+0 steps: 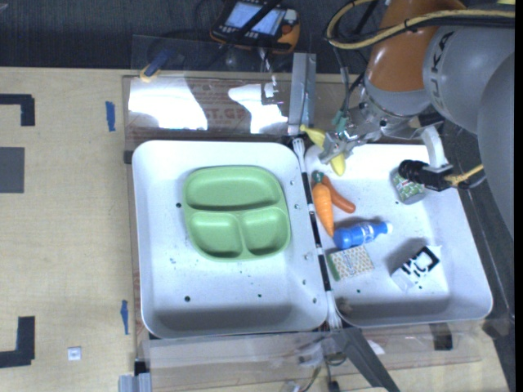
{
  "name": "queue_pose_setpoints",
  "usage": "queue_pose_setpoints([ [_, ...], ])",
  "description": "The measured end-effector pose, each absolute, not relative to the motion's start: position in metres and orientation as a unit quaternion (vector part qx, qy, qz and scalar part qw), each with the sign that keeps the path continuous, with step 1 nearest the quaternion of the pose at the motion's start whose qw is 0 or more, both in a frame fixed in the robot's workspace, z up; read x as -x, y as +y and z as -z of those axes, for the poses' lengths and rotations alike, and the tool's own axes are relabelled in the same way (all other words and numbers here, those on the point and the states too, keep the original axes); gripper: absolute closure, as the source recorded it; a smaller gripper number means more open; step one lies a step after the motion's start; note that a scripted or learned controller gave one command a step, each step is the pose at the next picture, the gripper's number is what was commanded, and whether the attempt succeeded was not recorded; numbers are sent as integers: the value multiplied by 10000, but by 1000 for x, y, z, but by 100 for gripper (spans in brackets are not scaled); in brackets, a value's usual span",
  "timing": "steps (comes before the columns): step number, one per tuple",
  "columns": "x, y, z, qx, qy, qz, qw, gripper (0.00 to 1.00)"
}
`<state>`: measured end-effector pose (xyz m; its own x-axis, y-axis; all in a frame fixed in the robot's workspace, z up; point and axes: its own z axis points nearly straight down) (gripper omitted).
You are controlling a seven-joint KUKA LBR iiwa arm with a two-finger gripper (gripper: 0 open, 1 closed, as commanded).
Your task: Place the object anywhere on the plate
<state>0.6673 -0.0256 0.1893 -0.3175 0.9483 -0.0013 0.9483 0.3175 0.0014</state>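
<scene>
The gripper hangs over the back left corner of the right bin; I cannot tell its state. A banana lies just below it, long axis running front to back. The green plate sits well left of the gripper.

Single fixed camera above the bench, looking down at a slant. Frames both white bins side by side: left bin, right bin. Arm enters from the frame's right, upper corner. Mid-range; bench's far edge near the frame's top.
</scene>
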Motion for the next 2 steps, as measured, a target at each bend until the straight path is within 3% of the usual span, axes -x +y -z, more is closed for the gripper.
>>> queue_pose_setpoints([
  [1,-641,45,-185,-6304,7763,2,-7,100],
  [2,-642,46,-195,-6298,7768,-8,2,100],
])
